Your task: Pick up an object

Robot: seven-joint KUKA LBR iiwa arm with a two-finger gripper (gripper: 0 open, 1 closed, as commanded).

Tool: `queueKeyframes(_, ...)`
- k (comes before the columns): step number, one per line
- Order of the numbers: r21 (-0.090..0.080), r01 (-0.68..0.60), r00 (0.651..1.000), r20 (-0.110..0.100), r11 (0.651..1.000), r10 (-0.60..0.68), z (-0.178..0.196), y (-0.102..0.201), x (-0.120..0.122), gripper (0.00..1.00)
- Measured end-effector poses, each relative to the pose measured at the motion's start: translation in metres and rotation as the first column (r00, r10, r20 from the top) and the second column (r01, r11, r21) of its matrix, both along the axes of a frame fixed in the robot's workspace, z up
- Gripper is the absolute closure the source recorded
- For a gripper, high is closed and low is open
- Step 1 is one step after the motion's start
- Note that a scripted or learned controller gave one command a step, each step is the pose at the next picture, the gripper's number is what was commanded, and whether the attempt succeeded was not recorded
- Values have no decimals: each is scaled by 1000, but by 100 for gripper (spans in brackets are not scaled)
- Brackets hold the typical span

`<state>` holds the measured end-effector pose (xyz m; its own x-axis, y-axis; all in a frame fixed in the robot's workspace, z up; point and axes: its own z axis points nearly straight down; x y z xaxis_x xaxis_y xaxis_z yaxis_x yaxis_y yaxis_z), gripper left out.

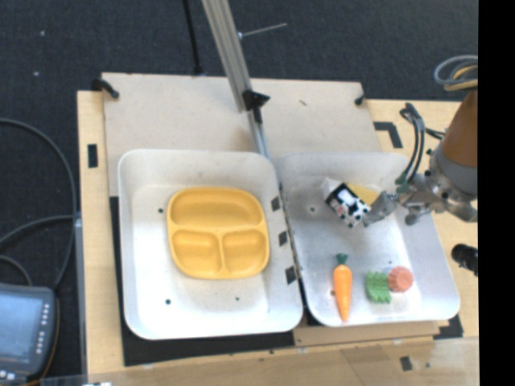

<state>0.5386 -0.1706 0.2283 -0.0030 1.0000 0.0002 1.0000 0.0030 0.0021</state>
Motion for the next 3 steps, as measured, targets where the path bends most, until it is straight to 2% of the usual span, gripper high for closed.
queueKeyframes(1,0,1,1000,0,1000,-1,0,0,0,0)
queueKeyframes(2,-1,3,1000,-6,1000,-3,-57,3,-9,0)
queueKeyframes(3,-1,5,1000,-5,1000,-5,-100,5,-7,0)
